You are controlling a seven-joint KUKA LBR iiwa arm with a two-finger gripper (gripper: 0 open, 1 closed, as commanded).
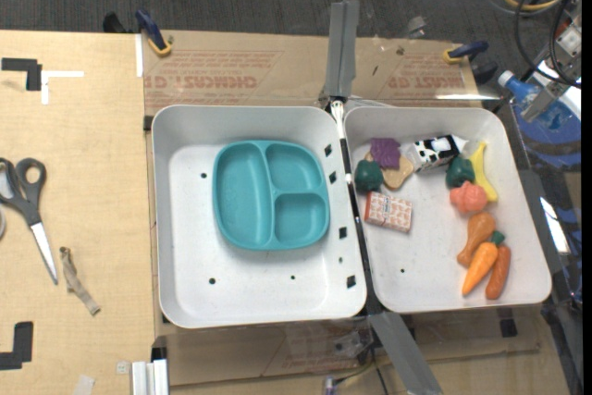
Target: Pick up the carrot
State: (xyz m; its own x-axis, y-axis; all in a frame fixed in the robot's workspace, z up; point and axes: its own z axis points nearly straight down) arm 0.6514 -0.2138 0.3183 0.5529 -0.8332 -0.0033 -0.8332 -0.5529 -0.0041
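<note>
The carrot (480, 267) is bright orange with a small green top. It lies tilted in the front right corner of the right bin (416, 287). A darker orange piece (499, 273) lies against its right side, and another orange piece (478, 231) sits just behind it.
The right bin also holds a pink-orange fruit (469, 197), a banana (483, 169), a black-and-white toy (435, 150), a purple item (385, 151), a green piece (369, 175) and a red-white box (388, 212). A teal divided plate (273, 195) sits in the left bin (185, 282). Scissors (28, 199) lie far left.
</note>
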